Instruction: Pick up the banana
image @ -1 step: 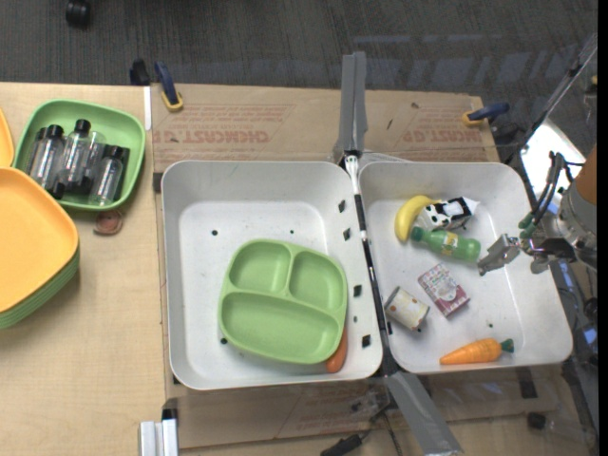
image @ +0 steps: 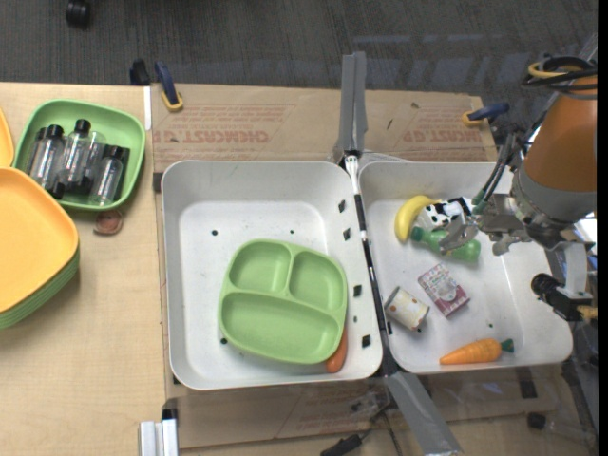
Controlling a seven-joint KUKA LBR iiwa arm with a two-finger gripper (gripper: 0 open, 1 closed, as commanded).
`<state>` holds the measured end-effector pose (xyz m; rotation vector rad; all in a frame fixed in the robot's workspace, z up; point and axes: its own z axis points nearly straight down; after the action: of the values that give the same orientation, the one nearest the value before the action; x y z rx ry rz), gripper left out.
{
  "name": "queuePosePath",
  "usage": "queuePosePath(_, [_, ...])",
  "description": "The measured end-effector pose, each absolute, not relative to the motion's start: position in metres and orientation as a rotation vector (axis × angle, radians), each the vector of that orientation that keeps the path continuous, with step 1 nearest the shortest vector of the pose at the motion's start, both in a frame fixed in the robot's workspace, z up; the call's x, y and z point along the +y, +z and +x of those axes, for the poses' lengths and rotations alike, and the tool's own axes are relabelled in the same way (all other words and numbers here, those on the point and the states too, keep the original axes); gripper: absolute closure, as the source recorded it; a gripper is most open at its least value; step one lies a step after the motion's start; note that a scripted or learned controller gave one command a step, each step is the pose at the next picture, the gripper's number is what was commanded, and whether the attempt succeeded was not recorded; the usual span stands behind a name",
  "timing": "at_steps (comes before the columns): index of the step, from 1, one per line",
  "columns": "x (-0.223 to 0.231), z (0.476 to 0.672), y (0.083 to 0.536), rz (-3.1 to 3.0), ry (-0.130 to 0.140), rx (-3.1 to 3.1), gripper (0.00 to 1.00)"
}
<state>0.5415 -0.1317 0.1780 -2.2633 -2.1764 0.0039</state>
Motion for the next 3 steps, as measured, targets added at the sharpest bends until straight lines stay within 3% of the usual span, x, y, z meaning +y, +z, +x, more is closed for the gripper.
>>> queuePosePath(1, [-0.105, 0.652, 0.122, -2.168, 0.004, -2.273, 0.0])
queuePosePath(2, [-0.093, 0.638, 0.092, -2.036, 0.002, -2.392, 0.0])
queuePosePath(3, [-0.094, 0.636, 0.099, -2.035, 0.01, -2.385, 1.0])
